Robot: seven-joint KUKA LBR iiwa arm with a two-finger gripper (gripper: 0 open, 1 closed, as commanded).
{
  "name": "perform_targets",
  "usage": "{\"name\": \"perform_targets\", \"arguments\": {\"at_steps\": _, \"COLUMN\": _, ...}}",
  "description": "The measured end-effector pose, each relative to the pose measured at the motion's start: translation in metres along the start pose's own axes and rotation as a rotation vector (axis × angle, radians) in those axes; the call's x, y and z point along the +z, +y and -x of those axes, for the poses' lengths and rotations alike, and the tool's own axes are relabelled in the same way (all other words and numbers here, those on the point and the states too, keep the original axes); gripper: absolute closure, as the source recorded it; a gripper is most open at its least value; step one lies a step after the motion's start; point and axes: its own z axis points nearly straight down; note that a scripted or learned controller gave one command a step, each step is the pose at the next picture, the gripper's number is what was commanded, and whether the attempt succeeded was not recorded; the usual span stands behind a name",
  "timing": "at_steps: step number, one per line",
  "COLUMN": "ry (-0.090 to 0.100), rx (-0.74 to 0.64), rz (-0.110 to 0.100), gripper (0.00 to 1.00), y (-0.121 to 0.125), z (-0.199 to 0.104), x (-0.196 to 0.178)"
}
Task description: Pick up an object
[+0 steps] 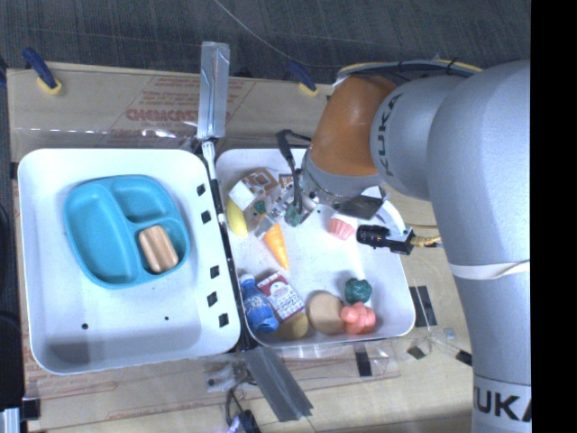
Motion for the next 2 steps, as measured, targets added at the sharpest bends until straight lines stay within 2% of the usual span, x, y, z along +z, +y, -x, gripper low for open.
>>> {"name": "perform_targets", "arguments": {"at_steps": 1, "ry": -0.001, "rx": -0.004, "rz": 0.000, "gripper": 1.00, "y": 0.000, "z": 0.000, "x": -0.010}}
{"name": "perform_targets", "arguments": {"at_steps": 2, "ry": -0.003, "rx": 0.366, "rz": 0.006, "gripper": 1.00, "y": 0.059, "z": -0.017, "x": -0.112}}
